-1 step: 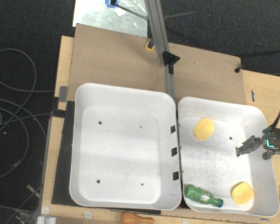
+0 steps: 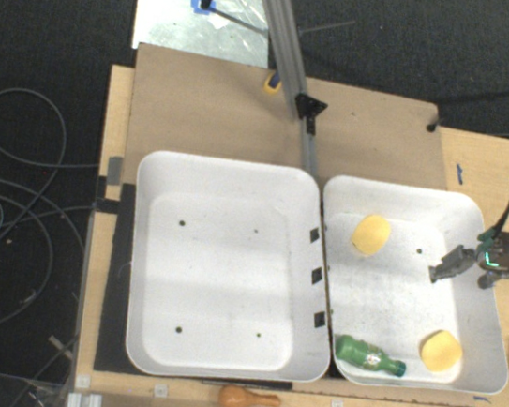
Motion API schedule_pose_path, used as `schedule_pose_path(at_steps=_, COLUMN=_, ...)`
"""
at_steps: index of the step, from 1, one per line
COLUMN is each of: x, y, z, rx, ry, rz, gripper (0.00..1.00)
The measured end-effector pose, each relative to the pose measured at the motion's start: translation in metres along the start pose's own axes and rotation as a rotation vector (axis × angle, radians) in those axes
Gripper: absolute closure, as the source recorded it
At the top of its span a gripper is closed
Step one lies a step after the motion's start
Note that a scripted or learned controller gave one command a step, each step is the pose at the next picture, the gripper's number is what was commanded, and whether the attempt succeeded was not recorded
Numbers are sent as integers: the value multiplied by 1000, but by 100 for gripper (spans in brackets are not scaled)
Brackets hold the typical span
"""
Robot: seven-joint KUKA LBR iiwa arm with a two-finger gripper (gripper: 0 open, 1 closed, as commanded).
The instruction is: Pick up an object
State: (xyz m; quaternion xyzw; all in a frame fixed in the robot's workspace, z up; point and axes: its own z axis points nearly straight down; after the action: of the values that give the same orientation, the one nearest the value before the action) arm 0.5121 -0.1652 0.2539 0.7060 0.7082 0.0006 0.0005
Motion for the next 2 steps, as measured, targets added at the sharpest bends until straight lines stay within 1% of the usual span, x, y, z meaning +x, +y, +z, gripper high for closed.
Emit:
schedule_pose_path(at_steps=1, x=-8, y=-7, z=51, rx=5, ry=1, rz=3, gripper=0)
schedule_pose_path(at_steps=2, x=-16, y=-11, z=98, rx=5, ry=1, rz=4, gripper=0)
